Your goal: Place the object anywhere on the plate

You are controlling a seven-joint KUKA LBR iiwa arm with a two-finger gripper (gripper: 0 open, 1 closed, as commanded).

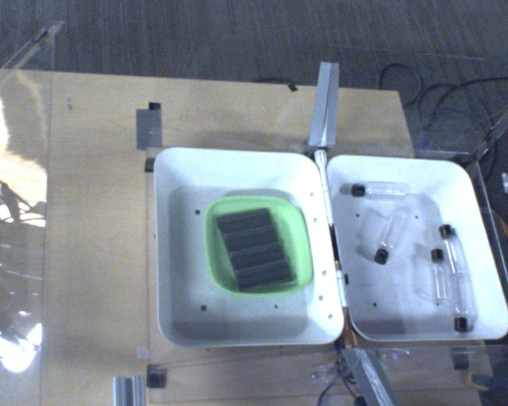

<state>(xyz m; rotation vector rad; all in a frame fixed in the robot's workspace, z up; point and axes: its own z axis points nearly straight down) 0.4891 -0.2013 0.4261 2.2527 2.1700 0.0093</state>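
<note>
A: Where do things stand on the table [93,252]?

B: Two white bins side by side. The left bin [173,311] holds a green plate [213,244], square with rounded corners, and a dark ribbed block [254,249] already lies on it, its long axis running from upper left to lower right.

A: And the things to be picked?

B: In the right bin [483,311] lie several clear vials with black caps. One vial [379,190] lies along the far wall, nearly level across the view. A second vial [391,237] sits near the middle, tilted, cap toward the near side. A pair of long vials [450,277] lies by the right wall, running almost straight from far to near.

A: The claw?

B: I cannot say whether it is spread or pressed together, and nothing tells me it is pinching anything.

A: So which relation matters?

B: My judgement: the plate lies to the left of every vial, across the divider between the bins. Whichever vial is taken, the claw should close across its narrow width, then carry it leftward.
</note>
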